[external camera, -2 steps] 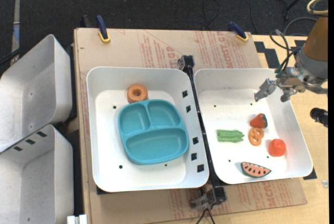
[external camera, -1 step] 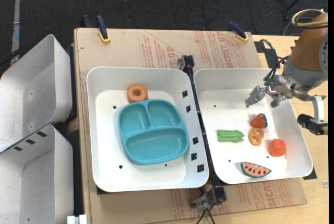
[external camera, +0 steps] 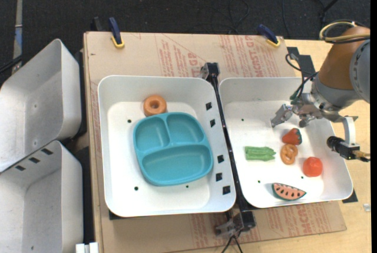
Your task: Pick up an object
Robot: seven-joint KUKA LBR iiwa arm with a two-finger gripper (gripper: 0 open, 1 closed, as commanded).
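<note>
In the left bin I see a blue tray with a doughnut beyond it. The right bin holds a green pod, watermelon slice, pretzel, strawberry and tomato. My end effector hangs just beyond the strawberry, fingers apart, gripping nothing.

the arm runs off the right edge; the strawberry sits partly under the claw.
</note>
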